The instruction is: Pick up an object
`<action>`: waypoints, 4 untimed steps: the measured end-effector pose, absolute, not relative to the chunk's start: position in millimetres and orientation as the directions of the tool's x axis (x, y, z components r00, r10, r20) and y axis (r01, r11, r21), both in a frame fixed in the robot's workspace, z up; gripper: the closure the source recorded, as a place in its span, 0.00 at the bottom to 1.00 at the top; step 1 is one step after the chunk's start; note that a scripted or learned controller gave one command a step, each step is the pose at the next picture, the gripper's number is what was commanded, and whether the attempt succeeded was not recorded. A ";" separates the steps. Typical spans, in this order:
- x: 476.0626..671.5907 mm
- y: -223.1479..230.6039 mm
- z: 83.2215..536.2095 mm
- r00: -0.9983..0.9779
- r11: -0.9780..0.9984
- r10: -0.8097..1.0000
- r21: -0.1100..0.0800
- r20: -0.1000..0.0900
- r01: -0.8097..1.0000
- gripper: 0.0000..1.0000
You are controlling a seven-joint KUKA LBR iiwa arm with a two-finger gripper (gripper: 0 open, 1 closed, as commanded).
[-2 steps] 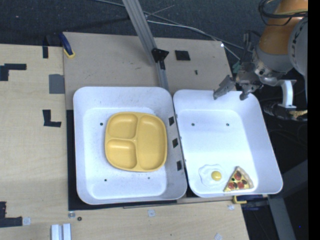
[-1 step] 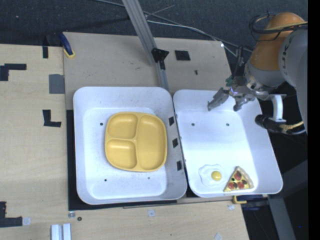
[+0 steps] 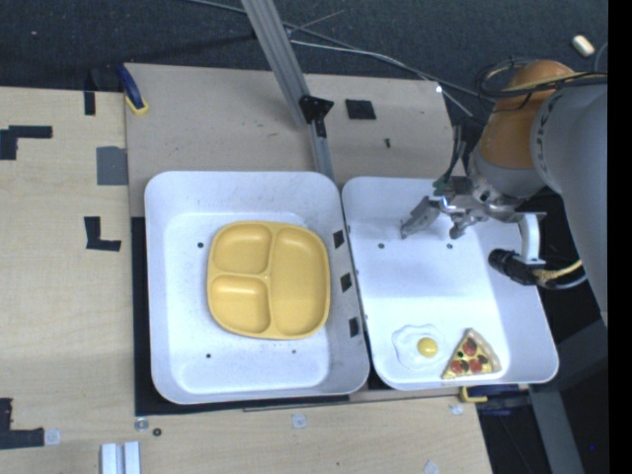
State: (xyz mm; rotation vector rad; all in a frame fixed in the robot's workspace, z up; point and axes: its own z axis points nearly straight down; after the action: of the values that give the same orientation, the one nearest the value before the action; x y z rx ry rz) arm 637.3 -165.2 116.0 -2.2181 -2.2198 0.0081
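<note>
End effector low over far part of right bin, fingers spread, nothing between them. Pick not yet made; all of task left.

- Candidates: egg and pizza slice, just beside each other, well apart from end effector, toward bin's near rim.
- Bare bin floor directly under end effector; closing here would likely catch nothing.
- Plate, yellow, in left bin, well off to end effector's view-left, across shared rims.
- Path to egg looks unobstructed.

A pale wooden worktop was marked with black tape at the left; dark floor was seen along the top.
</note>
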 end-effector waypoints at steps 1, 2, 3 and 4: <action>638.7 -164.4 129.8 -0.003 0.003 1.000 -0.002 -0.001 1.000 1.00; 643.0 -163.2 172.6 -0.001 0.001 1.000 0.003 0.000 1.000 1.00; 641.2 -164.6 215.6 -0.001 0.001 1.000 0.003 -0.001 1.000 1.00; 642.2 -164.2 255.0 -0.002 0.002 1.000 0.004 -0.001 1.000 1.00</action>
State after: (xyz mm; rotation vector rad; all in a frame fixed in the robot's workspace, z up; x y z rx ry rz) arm 642.2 -164.2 255.0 -2.2218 -2.2256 -0.0034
